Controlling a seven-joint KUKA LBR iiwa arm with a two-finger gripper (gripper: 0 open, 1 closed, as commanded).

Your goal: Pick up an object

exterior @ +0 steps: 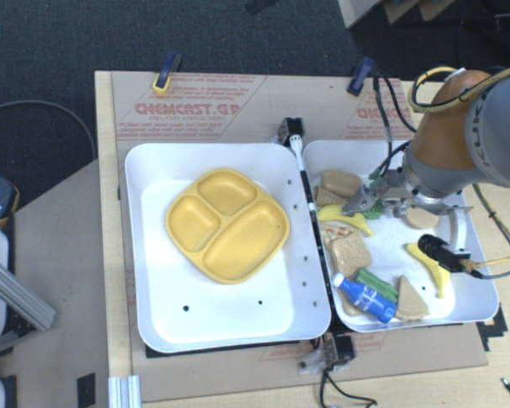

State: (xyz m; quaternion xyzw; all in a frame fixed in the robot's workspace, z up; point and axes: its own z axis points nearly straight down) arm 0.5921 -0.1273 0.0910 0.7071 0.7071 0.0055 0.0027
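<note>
Gripper (367, 201): we see it low in the right bin, its metal fingers reaching toward that bin's left side; whether they are spread or pressed together we cannot tell, and we see nothing between them.
Arm (459, 134): we see grey links and an orange band above the wrist, coming in from the right over the right bin's far half.
Tan block (340, 183): we find it just beside the gripper, on its far left side, near the bin's far left corner.
Yellow banana piece (344, 218): it lies just below the gripper tip, touching or nearly touching it; we cannot tell which.
Cracker slab (349, 251): speckled tan, lying flat nearer the camera than the banana piece.
Green item (376, 280): partly tucked between the slab and the bottle.
Blue bottle (367, 299): we see it lying on its side at the near left of the right bin.
Tan wedge (410, 299): just right of the bottle, by the near rim.
Second banana (432, 266): curved, yellow with a dark end, right of centre.
Right bin (484, 291): white and shallow; it holds all these objects.
Left bin (153, 253): white, beside it.
Yellow tray (228, 224): three compartments, sitting in the middle of the left bin, well apart from the gripper.
</note>
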